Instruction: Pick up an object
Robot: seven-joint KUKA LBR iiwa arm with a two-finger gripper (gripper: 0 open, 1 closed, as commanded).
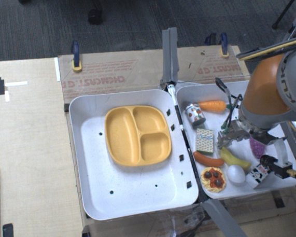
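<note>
The gripper hangs in the right bin, just above the banana, whose long axis runs down-right. Whether it is clenched or released, I cannot tell

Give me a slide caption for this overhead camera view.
Gripper lowered among toy food in the right bin; yellow divided plate alone in the left bin.
</note>
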